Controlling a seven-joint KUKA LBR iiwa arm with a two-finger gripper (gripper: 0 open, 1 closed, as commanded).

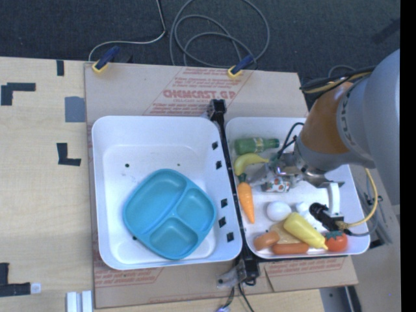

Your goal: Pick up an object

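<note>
1. Gripper [278, 177] sits low in the right bin [356, 194], near its middle, just beside a banana [247, 163] and above a white egg [278, 210]; whether the fingers are apart or together, cannot tell.
2. Green bottle [255, 145] lies at the bin's far end; carrot [246, 201] lies along the left wall.
3. Sausage [290, 247], yellow pepper [303, 229] and tomato [336, 242] crowd the near end.
4. Left bin [104, 174] holds a blue divided tray [169, 213].
5. Judgement: nearest target is the banana, likely light, hard toy plastic, smooth and curved; grip across the mid-body, not the tapering tips, or it may squirt out.
</note>
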